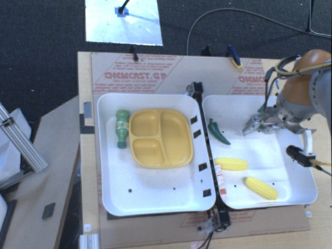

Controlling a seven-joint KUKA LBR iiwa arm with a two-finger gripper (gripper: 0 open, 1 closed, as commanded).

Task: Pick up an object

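Arm [306, 82]: cut off at the right edge; only the wrist and orange band show.
Gripper [252, 126]: low over the right bin [290, 198], pointing left; finger state too small to tell.
Pepper [218, 132]: just left of the gripper, apart.
Corn [231, 164]: two cobs nearer the front.
Left bin [111, 201]: tray [158, 138], bottle [122, 128].

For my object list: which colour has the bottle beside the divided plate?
Green. The bottle lies left of the yellow plate; the camera view shows it clearly.
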